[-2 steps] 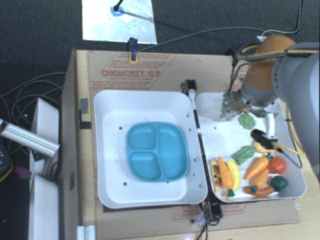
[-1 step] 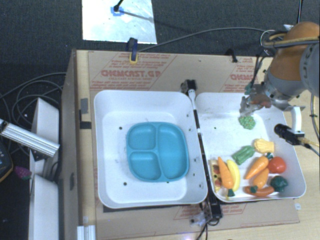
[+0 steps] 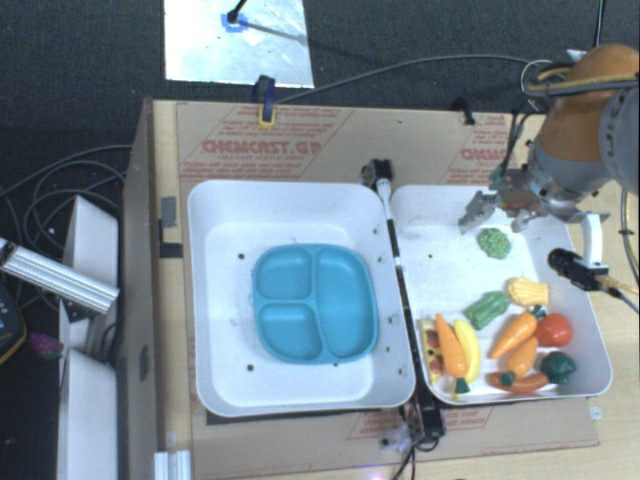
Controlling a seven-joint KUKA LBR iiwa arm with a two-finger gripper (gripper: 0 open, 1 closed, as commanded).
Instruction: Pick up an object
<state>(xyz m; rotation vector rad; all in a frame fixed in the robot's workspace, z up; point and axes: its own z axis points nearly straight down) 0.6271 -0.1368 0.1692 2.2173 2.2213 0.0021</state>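
The gripper (image 3: 497,211) hangs over the right bin (image 3: 600,383), fingers spread apart and gripping nothing; the green broccoli (image 3: 493,242) lies just below them

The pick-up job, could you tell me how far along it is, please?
Done: the gripper has reached the right bin, just above the green broccoli. In hand: nothing visibly held. Left: grasping and lifting; the other toy foods lie at the bin's near end.
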